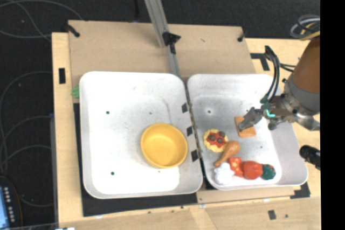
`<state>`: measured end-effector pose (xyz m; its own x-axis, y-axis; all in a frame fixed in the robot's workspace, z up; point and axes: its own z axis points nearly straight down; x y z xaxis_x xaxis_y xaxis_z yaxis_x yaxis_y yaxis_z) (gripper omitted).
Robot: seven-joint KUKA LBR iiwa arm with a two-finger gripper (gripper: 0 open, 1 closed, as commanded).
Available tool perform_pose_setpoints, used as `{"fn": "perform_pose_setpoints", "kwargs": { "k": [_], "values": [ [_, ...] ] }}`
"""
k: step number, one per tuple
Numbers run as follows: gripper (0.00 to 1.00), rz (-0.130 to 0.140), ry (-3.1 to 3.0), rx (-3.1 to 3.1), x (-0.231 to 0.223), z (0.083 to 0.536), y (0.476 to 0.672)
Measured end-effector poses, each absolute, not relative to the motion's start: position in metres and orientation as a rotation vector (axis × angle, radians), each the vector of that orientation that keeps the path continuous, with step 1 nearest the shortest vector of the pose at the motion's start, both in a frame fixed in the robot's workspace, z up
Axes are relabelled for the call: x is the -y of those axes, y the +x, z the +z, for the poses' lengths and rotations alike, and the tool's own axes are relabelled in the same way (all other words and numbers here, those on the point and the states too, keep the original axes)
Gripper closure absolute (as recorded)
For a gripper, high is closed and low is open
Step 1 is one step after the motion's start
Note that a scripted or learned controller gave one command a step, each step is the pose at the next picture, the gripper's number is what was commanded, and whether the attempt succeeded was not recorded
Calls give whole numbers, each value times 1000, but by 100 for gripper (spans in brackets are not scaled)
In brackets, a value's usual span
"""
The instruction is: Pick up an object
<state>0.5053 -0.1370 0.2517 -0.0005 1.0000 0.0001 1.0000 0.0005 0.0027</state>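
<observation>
Now, your gripper [251,120] sits right of centre in the right bin [226,86], its fingers straddling a small orange block [247,130], whether squeezed I cannot tell. Center over it, clear of the toy pizza [215,140] lower left.

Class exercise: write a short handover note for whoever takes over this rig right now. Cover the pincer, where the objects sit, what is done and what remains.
Pincer: low over the right bin, right at a small orange block; a firm grip cannot be confirmed from this view.
Right bin, near its front: a small pizza-like toy, a chicken drumstick, a red and green toy and a white piece, clustered together.
Left bin: a yellow bowl.
Done: the arm has reached in to the orange block.
Left: secure a grip and lift; nothing looks raised off the bin yet.
</observation>
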Motion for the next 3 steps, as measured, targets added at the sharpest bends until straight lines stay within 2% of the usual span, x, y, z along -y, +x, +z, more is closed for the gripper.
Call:
{"fn": "perform_pose_setpoints", "kwargs": {
  "k": [1,3],
  "values": [
    [0,-7,2224,-2223,137,189,503],
    [0,0,2223,-2218,130,101,508]
  ]
}}
